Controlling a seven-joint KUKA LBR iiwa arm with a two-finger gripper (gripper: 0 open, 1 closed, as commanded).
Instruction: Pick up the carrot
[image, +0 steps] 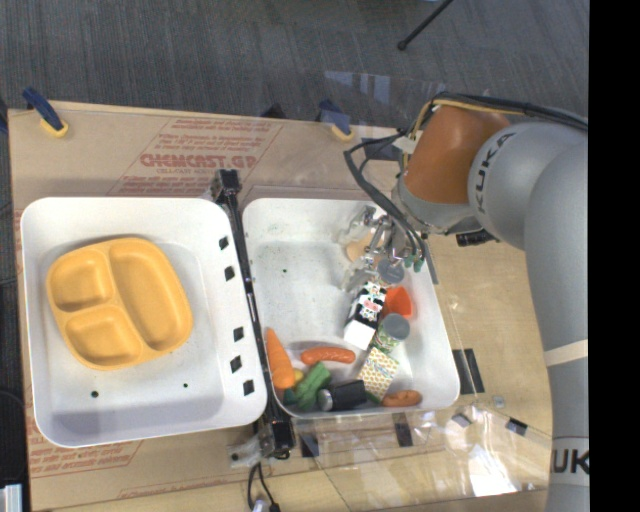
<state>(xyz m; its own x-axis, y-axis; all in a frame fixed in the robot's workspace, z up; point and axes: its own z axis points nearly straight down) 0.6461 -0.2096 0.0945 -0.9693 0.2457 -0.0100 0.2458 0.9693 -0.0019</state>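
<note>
The carrot (279, 358) is a short orange cone lying against the left wall of the right bin (300, 250), near its front corner, tip pointing toward the back. My gripper (374, 252) hangs over the back right part of that bin, below the orange wrist band. It is well away from the carrot, up and to the right of it, just above a black-and-white milk carton (365, 306). I see nothing held in it.
Crowded at the right bin's front are a sausage (327, 355), a green vegetable (312, 383), a black cylinder (346, 396), a patterned bottle (382, 358), a red piece (401, 300) and a brown piece (402, 398). A yellow divided plate (118, 300) lies in the left bin (60, 420).
</note>
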